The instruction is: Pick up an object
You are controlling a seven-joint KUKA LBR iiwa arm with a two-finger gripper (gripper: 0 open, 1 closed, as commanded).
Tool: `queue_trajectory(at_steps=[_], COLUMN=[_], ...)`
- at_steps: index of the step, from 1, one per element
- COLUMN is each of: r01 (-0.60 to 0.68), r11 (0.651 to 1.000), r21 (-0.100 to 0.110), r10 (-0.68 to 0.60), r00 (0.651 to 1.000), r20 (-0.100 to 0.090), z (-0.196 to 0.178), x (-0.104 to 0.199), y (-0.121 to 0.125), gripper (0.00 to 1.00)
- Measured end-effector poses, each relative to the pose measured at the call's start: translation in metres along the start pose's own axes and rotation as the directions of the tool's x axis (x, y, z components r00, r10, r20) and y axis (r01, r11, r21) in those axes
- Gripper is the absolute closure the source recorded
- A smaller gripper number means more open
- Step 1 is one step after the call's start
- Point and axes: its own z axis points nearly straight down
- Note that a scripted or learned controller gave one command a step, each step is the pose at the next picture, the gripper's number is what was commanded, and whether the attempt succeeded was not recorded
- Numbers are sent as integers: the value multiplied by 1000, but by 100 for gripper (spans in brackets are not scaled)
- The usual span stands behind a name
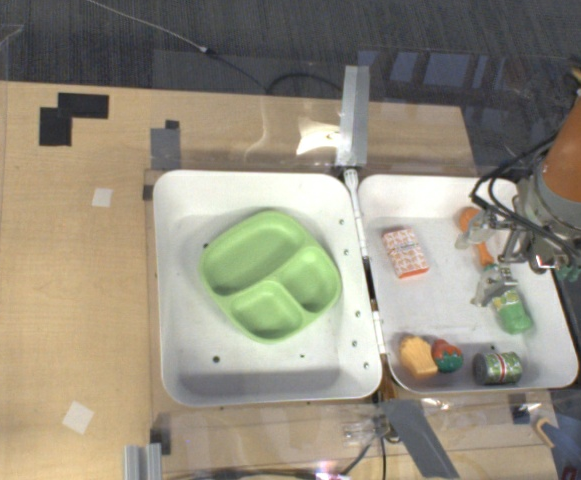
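From my remote station I see 2 white bins side by side on the wooden bench. The left bin holds a green divided plate with 3 compartments, lying roughly in the middle and turned at an angle. The right bin carries the small items: a pink patterned box lying flat toward the upper left, a yellow-orange piece near the lower edge, a small red and green piece touching it on the right, and a metal can lying on its side just right of those. A green object sits near the bin's right wall, above the can, and an orange object shows further up along the same side, partly hidden by the tool. The arm comes in from the right, its orange band at the frame's edge, and the gripper hangs low over the right side of that bin, directly above the green object and beside the orange one. I cannot tell how far apart its tips are, or whether it has hold of anything; cables and metal parts clutter that spot.
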Motion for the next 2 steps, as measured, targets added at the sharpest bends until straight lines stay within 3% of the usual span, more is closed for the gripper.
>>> queue_trajectory(at_steps=[1, 2], r01=[-26, -214], r11=[1000, 977], r21=[0, -2], r10=[26, 214], r00=[999, 977], r20=[24, 15], z=[101, 112], x=[-52, -104], y=[49, 45], gripper=[0, 0])
